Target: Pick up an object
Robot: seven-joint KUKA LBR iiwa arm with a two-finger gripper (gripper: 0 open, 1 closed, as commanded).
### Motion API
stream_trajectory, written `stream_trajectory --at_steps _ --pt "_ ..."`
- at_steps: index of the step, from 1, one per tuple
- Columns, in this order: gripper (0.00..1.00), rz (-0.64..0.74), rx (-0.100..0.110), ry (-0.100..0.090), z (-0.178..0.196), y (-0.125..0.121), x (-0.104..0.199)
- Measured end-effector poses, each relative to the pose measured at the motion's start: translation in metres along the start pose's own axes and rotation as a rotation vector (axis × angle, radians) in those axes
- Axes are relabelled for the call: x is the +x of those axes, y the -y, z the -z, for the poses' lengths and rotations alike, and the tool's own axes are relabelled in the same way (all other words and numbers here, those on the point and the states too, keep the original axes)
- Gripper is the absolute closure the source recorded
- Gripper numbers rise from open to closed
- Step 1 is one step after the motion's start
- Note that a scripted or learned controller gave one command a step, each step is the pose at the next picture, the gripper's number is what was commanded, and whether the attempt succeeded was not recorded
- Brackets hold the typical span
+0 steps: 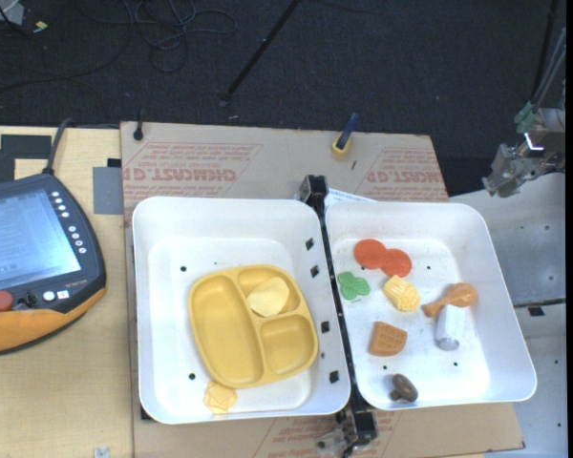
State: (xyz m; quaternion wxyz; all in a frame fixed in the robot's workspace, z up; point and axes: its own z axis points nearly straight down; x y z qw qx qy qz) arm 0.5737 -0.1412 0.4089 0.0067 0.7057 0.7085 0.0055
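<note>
While the gripper (513,172) hangs off beyond the right bin's (501,256) far right corner, the toys lie untouched.
From where I stand I cannot tell how its grip is set. Red slices (382,255), corn (401,294), drumstick (449,299) and waffle (388,339) cluster mid-bin, with bare white floor along its near and right walls.

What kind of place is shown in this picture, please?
Probably a robot lab bench: two white bins holding toy food and a yellow tray, a teach pendant at the left, and cables on the dark floor.
</note>
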Motion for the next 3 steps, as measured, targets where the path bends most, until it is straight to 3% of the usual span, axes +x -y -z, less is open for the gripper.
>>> stream_trajectory --at_steps 1,2,3 --pt "1.00 0.000 0.030 -0.006 -0.106 0.041 0.075" --pt "1.00 -0.005 0.020 -0.002 -0.089 0.065 0.058" --pt "1.00 0.001 0.016 -0.003 -0.047 0.067 0.120"
